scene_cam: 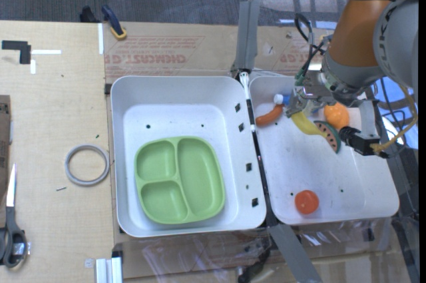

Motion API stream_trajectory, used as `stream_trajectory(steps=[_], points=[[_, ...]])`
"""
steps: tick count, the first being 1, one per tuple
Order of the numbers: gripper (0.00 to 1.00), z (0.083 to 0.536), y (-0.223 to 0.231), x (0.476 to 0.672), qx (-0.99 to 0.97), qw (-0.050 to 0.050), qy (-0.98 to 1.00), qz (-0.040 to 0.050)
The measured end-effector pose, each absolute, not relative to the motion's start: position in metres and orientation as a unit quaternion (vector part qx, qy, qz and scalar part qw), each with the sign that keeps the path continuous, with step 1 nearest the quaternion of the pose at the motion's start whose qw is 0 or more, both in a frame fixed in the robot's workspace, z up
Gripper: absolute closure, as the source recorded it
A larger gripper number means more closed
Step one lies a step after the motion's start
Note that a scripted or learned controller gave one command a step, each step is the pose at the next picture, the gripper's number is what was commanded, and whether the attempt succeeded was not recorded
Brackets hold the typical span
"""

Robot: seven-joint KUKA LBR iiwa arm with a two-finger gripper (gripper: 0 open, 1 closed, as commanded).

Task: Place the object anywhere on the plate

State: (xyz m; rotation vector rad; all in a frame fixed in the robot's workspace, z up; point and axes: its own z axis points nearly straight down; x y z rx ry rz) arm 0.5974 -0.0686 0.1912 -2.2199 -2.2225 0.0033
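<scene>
A grey-and-orange KUKA arm [363, 15] leans over the right bin [333, 208], its gripper [299, 100] low among toy food: a banana [305, 123], hot dog [268, 116] and orange [336, 115]. Whether it grasps anything cannot be told. The green plate [180, 178] waits in the left bin [133, 108].

Two white bins [126, 142] sit side by side. One green plate [178, 179] with three compartments lies in the left bin. The right bin [359, 205] holds one tomato [307, 202] at 6 o'clock, and one sausage [269, 116], one banana [303, 123], one orange [336, 115] and one watermelon slice [327, 134] near 12 o'clock.
</scene>
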Motion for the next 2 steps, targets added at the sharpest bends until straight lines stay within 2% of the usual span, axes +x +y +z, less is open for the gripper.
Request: stream_trajectory(steps=[1,2], points=[[1.0,0.266,0.012,0.542,-0.707,0.0,-0.707,0.0012],[1.0,0.11,0.107,0.537,-0.706,0.002,-0.708,-0.0009]])
